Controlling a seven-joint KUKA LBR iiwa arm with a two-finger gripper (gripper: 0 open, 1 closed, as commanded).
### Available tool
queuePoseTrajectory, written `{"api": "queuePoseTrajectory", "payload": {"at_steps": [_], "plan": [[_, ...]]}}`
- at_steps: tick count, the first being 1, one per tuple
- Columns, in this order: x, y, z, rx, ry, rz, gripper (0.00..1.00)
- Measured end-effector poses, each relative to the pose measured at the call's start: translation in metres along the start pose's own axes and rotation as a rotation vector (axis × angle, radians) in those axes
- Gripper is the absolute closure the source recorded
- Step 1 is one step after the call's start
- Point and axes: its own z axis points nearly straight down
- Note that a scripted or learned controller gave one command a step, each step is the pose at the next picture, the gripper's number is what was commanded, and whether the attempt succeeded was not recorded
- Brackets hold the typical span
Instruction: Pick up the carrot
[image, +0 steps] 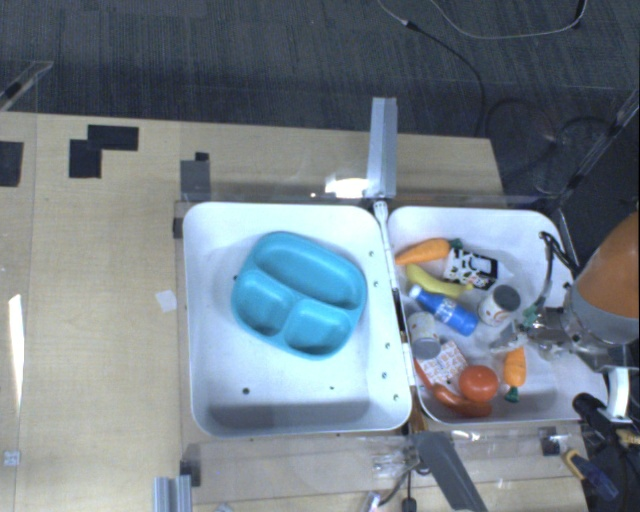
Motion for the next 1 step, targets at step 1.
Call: {"api": "queuePoseTrajectory", "payload": {"at_steps": [1], "plan": [[0.0021, 0.0034, -0.0117, -0.007, 0.001, -0.004, 1.0]]}}
